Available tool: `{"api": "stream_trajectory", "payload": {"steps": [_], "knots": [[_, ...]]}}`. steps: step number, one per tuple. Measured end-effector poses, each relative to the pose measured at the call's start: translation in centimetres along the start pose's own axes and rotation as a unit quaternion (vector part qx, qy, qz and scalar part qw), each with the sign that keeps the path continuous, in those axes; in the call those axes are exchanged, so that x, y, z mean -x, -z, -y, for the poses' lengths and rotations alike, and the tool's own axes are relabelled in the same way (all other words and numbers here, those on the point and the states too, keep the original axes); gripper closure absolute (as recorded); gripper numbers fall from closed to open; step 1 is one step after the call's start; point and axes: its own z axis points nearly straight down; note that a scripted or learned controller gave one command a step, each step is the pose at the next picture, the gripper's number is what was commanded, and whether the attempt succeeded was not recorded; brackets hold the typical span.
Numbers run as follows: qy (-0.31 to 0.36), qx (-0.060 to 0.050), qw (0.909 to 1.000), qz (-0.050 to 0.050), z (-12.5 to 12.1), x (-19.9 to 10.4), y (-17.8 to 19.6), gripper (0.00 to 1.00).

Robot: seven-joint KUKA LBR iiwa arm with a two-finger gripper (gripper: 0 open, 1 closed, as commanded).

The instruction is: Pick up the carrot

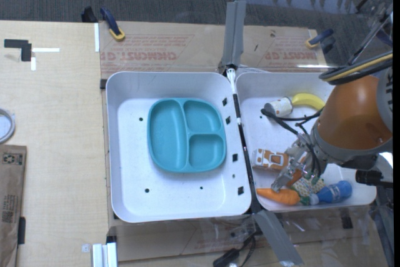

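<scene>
My claw (292, 173) is down low in the right-hand white bin (250, 103), metal fingers angled toward the near-left corner, tips hanging just above the stubby orange carrot (279, 196). Honestly can't tell if the fingers are spread or pinched together, the angle and the clutter blur it all into one lump.

The carrot's lying flat against the near wall of that bin, pointy end left, fat end butting up to a small green bit and a blue plastic bottle-shaped toy (334, 192) to its right. Nothing's between my fingers as far as I can make out, so I'd call the grab not done yet. Lined up, but no lift.

Other stuff crowding me: a little white and orange carton (269, 159) just left of the claw, and a yellow plastic banana (307, 100) at the far side. The left-hand white bin (115, 134) has a teal three-compartment plastic plate (186, 134) sitting in it.

Still left: get around the carrot, close, and raise it clear of the wall.
</scene>
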Motion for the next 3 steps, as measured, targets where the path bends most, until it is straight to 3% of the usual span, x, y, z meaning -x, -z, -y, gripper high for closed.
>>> {"api": "stream_trajectory", "payload": {"steps": [1,2,3], "knots": [[0.124,0.001,0.9923,-0.002,5.9,4.1,-0.2,0.00],[0.068,0.000,0.9977,-0.005,7.5,5.1,-0.4,0.00],[0.046,-0.001,0.9989,-0.008,5.3,6.5,-0.6,0.00]]}}
